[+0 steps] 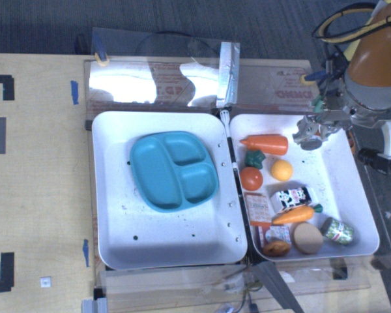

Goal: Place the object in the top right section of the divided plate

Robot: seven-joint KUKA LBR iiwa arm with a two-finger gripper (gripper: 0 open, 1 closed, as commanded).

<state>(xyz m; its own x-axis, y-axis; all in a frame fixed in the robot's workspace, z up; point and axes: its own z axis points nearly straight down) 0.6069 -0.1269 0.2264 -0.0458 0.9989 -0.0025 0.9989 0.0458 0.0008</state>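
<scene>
Right bin (pixel 362 194) full of toys; hand (pixel 311 134) above its top edge, grip state unclear.

Very little lettering is showing clearly. Red printing is running along the cardboard strip (pixel 274 83) behind the right bin (pixel 352 175), but it is appearing upside down and too blurred to read. A similar faint red print is showing on the strip behind the left bin (pixel 111 194), partly washed out by glare, and it is also unreadable. In the right bin, a small packet (pixel 257 207) is carrying red and white printing, a black-and-white carton (pixel 292 197) is bearing a patchy pattern, and a green can (pixel 337 231) is wearing a label; none of their wording is coming through legibly.
</scene>
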